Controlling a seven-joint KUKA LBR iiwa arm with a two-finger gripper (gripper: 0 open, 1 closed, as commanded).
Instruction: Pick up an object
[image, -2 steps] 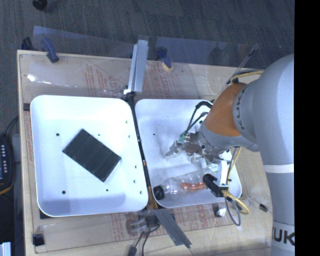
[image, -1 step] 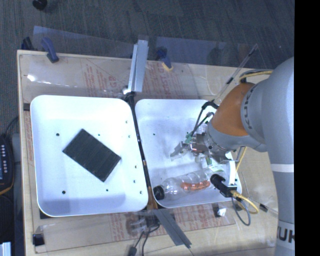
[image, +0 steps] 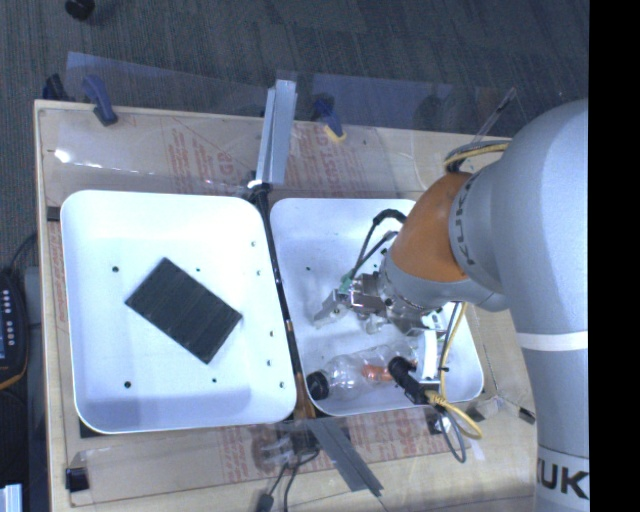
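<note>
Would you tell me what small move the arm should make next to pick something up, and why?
Probably a short move toward the near rim, then a descent. The gripper sits in the right bin, and the clear bottle lies just below it in the camera view, apparently not between the fingers.

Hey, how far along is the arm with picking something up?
Done: the arm has reached into the right bin, gripper low over its floor. In hand: nothing visibly held. Left: grasping and lifting something; the clear bottle lies in that bin, the dark slab in the left bin.
</note>
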